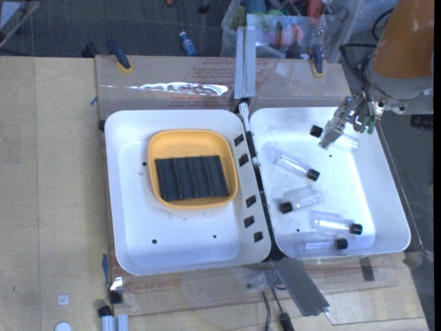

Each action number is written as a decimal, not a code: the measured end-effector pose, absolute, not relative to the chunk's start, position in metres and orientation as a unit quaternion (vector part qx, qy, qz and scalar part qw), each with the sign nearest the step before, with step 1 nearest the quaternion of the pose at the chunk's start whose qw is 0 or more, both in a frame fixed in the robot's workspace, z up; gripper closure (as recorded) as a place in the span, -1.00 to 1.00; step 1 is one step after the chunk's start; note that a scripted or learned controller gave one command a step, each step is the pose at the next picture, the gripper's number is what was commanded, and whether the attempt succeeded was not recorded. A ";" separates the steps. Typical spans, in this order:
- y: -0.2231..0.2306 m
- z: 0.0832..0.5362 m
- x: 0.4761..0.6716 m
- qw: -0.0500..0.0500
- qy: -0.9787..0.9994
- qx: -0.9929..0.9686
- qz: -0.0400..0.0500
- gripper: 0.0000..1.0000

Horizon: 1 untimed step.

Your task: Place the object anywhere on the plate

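Two shallow white plastic bins sit side by side on the pale wooden surface (41, 185), their corners rounded and their floors smooth. In the left bin (127, 247) lies a yellow plate (160, 143), squarish with soft corners and a raised rim, and on it rests a dark ribbed rack (191, 178) with parallel grooves running across its width. The right bin (386, 212) holds several clear tubes with black caps: one (295, 165) near the middle lying at a slant, one (298, 201) below it, and two more (336, 224) (322, 243) close to the bin's front right corner. They are see-through against white, so their outlines are faint and hard to follow.

The gripper (329, 138) hangs over the back right part of the right bin, a metal, angular thing under the arm's orange band (406, 33), which is cut off at the upper right corner. A black cap (316, 131) shows just beside its tip; whether a tube is held there, and how far the gripper is open, I cannot tell.

Behind the bins stands a clear crate (296, 12) of coloured odds and ends on a dark carpeted floor (103, 12)
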<state>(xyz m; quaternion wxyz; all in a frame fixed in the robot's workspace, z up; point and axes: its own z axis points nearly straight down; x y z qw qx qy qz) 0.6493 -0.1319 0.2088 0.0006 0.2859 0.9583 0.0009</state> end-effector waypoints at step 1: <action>-0.208 0.294 0.658 0.004 0.914 0.405 0.000 1.00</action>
